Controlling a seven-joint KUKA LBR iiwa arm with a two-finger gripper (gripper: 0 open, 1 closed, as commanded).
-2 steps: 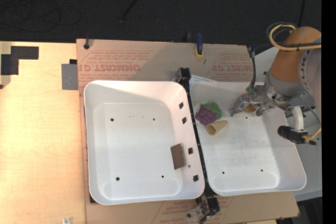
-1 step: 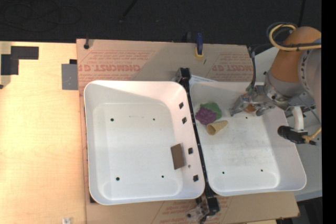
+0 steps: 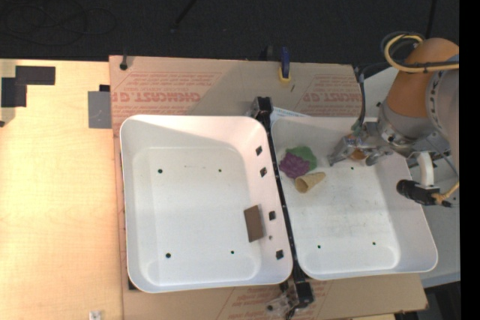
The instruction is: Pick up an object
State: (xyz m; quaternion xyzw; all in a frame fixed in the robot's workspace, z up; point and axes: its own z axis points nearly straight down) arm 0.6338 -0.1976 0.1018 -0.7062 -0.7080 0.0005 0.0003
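- Right now the arm (image 3: 420,86) comes in from the right side, orange band up top, grey body below it.
- End effector (image 3: 346,150) sits low over the right bin (image 3: 405,251), near that bin's back-right part; fingers point left toward the bin's middle.
- Can't tell whether the end effector is spread or pressed together: fingers too small and blurred w/ cables and metal bits around them. Nothing visibly between them.
- Purple crumpled thing (image 3: 298,160) lies in the right bin, back-left area, close to the divider btw. the two bins.
- Tan cone (image 3: 310,181) lies just beside the purple thing, in front of it and slightly to its right, on its side; touching or a hair apart, can't tell.
- Both objects are left of the end effector, apart from it, resting on the bin floor.
- Left bin (image 3: 150,266) holds a small brown block (image 3: 254,223), lying flat near its right wall, toward the front.
- Both bins sit side by side on a cardboard sheet (image 3: 195,90) w/ red printed lettering.
- Cardboard lies on the pale wooden worktop (image 3: 52,198), which extends out to the left.
- Blue clip (image 3: 285,64) stands at the cardboard's back edge, about above the divider.
- Dark floor w/ cables behind the worktop.
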